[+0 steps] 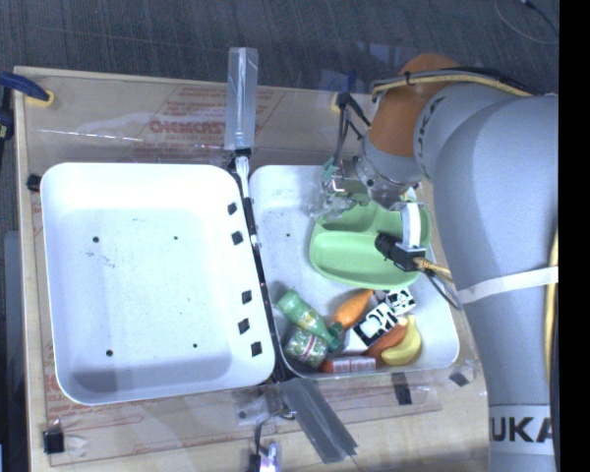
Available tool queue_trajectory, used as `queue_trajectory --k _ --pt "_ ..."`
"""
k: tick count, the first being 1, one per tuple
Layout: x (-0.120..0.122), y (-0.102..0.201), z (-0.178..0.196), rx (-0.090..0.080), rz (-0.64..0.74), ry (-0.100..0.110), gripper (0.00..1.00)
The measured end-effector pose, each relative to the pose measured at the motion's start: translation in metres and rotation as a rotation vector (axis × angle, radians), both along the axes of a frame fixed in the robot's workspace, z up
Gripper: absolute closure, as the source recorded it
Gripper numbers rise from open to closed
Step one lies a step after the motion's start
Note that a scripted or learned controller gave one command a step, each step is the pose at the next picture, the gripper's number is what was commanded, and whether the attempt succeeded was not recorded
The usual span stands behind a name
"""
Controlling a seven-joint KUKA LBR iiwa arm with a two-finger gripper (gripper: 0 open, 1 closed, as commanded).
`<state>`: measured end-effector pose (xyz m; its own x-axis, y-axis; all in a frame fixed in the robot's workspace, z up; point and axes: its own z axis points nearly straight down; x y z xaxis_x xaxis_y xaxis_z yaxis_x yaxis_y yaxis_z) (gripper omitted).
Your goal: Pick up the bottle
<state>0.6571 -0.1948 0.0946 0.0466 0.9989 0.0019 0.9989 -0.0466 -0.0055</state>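
In the right bin (275,200), at its near edge, the green bottle (305,324) lies on its side by the divider, beside a carrot (353,308), a banana (405,346) and a black-and-white block (386,315). Farther back sits a pale green bowl (349,249). The gripper (336,190) hangs at the bowl's far rim, well apart from the bottle; how its claw stands cannot be told

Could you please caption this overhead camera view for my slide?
Gripper over the right bin beside a green bowl; green bottle lies below.
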Motion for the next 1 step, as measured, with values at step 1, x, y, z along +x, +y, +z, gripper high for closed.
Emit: queue_trajectory --k 1 --pt "0.0002 0.0134 0.0021 -0.004 -0.008 -0.004 1.0"
